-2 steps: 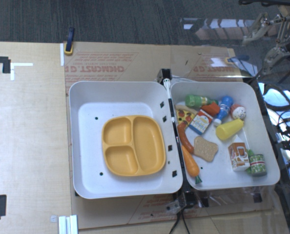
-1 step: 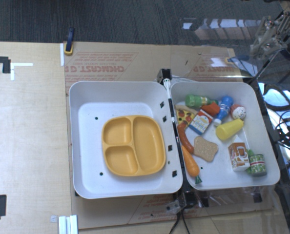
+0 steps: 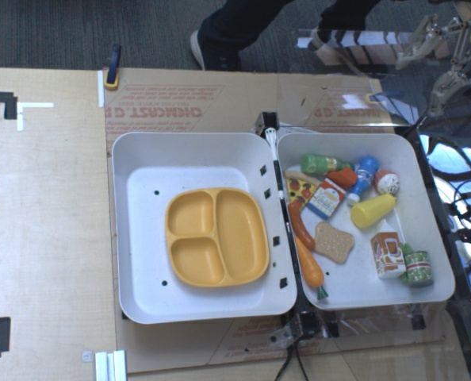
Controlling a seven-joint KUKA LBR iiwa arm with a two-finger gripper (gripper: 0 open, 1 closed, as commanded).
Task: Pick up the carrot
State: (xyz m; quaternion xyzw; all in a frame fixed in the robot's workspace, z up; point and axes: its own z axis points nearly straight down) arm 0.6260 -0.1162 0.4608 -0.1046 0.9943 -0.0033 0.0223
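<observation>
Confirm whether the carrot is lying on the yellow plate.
No. The carrot lies in the right bin, against its left wall, off the yellow plate.

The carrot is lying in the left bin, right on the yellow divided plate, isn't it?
Not quite. The camera view shows the carrot in the right bin, along its left wall below the hot dog. The yellow divided plate sits in the left bin.
</observation>
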